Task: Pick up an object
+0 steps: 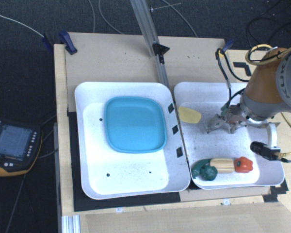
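The gripper (222, 124) hangs over the upper middle of the right bin (199, 144), reaching in from the arm (269, 89) on the right. Its metal fingers appear splayed apart, with nothing between them — only the speckled white floor of the bin shows beneath. No object is held.

The nearest candidate is the yellow piece (189, 114), a flat, rounded, pale shape lying just to the left of the gripper and slightly above it in the view, close to the bin's left wall. Its long axis runs roughly left to right with a slight downward tilt toward the right. A short move leftward would likely bring the fingers over it, though its low profile may give them little to grip.

The other objects sit along the bin's lower edge, well apart from the gripper: a dark green lumpy item (204, 170), a tan cylinder (222, 165) lying sideways and touching it, and a red rounded piece (243, 164) at the cylinder's right end. All three look like smooth plastic toy foods.

The left bin (87, 144) holds a turquoise plate (136, 124) — square with rounded corners, glossy, shallow.
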Robot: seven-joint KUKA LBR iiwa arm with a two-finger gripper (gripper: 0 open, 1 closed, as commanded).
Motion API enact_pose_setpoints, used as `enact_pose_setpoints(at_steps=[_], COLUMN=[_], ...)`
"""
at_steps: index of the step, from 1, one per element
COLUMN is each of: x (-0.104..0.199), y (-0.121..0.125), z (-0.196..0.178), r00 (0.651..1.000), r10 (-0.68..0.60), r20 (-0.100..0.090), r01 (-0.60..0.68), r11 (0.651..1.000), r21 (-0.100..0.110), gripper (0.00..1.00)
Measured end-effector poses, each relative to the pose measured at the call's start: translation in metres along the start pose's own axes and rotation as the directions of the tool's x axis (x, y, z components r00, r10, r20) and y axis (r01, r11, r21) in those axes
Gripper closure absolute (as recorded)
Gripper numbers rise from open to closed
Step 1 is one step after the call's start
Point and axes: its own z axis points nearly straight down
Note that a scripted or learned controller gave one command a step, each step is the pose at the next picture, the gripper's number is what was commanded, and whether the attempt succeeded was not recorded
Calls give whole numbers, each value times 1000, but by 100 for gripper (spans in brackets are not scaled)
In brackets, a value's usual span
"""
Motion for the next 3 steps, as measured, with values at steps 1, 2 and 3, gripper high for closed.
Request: enact_pose_setpoints(at_steps=[1, 2, 3], x=[0, -8, -8], y=[1, -2, -4], z=[-13, -71, -134], r00=[1000, 1000, 1000], r10=[0, 1, 0], r20=[1, 2, 2], r01=[0, -1, 0], r11=[1000, 1000, 1000], r21=[-6, -9, -10], gripper=[100, 100, 100])
